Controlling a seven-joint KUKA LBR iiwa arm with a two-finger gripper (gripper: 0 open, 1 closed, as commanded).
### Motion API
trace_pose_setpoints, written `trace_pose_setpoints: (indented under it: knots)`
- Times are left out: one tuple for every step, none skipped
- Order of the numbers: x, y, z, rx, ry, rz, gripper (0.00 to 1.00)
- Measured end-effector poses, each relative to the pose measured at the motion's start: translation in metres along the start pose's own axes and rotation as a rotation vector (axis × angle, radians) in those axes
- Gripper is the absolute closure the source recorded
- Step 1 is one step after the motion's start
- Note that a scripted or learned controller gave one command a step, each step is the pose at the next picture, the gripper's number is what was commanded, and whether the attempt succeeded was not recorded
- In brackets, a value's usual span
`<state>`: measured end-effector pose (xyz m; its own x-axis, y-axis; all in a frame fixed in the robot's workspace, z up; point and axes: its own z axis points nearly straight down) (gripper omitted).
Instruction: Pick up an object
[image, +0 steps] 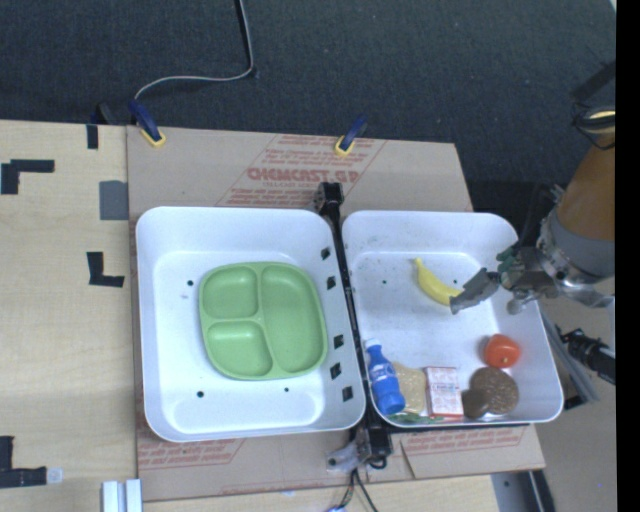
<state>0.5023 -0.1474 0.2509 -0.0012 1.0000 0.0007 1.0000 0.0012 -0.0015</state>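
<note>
Left bin: green divided plate, centred. Right bin, items placed relative to the banana: blue bottle below-left; packet directly below; tomato below-right; brown object beneath the tomato. Gripper: just right of the banana, jaws apart, nothing between them.

I log one banana, yellow, curved, lying flat in the right bin; tomato, red, round, nearer the front.
</note>
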Motion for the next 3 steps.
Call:
trace_pose_setpoints:
  knots:
    - [0.027,0.057,0.045,0.001,0.000,0.000,0.00]
    - [-0.009,0.096,0.153,-0.013,-0.007,0.001,0.00]
    - [-0.054,0.037,0.164,-0.004,-0.004,0.003,0.00]
